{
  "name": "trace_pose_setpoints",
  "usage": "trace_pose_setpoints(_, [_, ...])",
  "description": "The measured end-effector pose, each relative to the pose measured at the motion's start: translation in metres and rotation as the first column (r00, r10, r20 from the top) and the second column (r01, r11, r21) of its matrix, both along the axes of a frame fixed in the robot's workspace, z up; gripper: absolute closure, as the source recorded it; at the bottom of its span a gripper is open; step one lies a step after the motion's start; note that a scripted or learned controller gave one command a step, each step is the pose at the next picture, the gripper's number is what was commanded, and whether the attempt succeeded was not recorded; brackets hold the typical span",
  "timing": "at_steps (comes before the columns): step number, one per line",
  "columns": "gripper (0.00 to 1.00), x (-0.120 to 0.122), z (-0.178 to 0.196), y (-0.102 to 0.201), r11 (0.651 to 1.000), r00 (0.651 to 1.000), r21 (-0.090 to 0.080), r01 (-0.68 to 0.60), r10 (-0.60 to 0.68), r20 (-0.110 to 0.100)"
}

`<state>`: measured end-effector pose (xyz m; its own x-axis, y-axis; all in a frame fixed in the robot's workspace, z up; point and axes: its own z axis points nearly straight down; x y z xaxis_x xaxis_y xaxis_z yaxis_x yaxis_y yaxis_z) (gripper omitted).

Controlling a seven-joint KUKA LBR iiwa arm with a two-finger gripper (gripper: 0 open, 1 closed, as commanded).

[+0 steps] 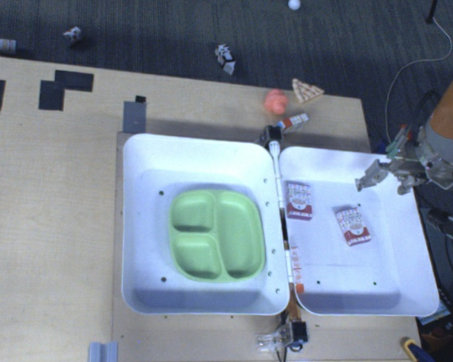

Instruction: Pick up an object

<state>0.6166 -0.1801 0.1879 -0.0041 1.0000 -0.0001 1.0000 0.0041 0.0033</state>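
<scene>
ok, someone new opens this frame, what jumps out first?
Probably the green divided tray sitting in the middle of the left white bin, the only strong colour there. Next, the two small red-and-white packets lying apart on the floor of the right bin. The gripper hangs over that bin's far right corner, above and away from both packets.

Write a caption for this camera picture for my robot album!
Robot gripper hovers over the right bin with two small packets; green tray sits left.
</scene>
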Motion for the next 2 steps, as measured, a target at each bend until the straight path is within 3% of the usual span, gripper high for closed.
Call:
trace_pose_setpoints(1, [0.0, 0.012, -0.1, 0.035, 1.0, 1.0, 0.0, -0.002, 0.002, 0.001])
trace_pose_setpoints(2, [1.0, 0.013, -0.088, 0.036, 1.0, 1.0, -0.001, -0.005, 0.005, 0.006])
